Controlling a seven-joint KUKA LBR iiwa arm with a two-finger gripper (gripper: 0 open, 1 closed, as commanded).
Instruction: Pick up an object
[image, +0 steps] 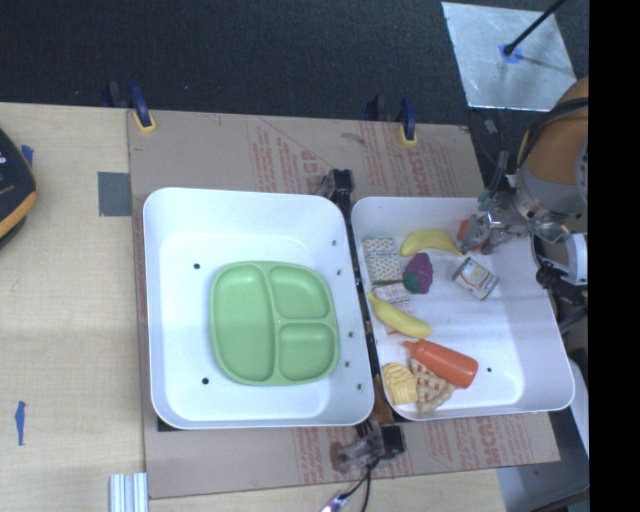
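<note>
Dark carpet runs along the top, w/ a pale wooden bench (60, 330) below it and a brown cardboard sheet (250, 150) clipped on by blue clamps (143, 112). Two shallow white bins sit side by side on the cardboard. Left bin (170, 230) holds a green divided plate (272, 322), 3 compartments, lying flat near the bin's center. Right bin (530, 350) holds the small stuff: a yellow banana (430, 240) near the far wall, a purple fruit-like piece (418, 272) just below it, a patterned wrapper or card (380, 258) to its left, a 2nd banana (398, 314) lying diagonally mid-bin, an orange carrot (445, 362) toward the near side, w/ a waffle-ish piece (430, 388) and a yellow ridged item (398, 382) tucked at the near-left corner, touching or overlapping each other. A small grey-white box or can (476, 278) lies tilted right of the purple piece. Arm (555, 150) comes in from the right, orange band showing; gripper (482, 230) sits low over the far-right part of the right bin, just right of the top banana and above the small box. Something reddish shows at the tip, but can't tell if fingers are apart or closed, or if anything's between them. A black-and-orange device (12, 185) sits at the bench's left edge.
</note>
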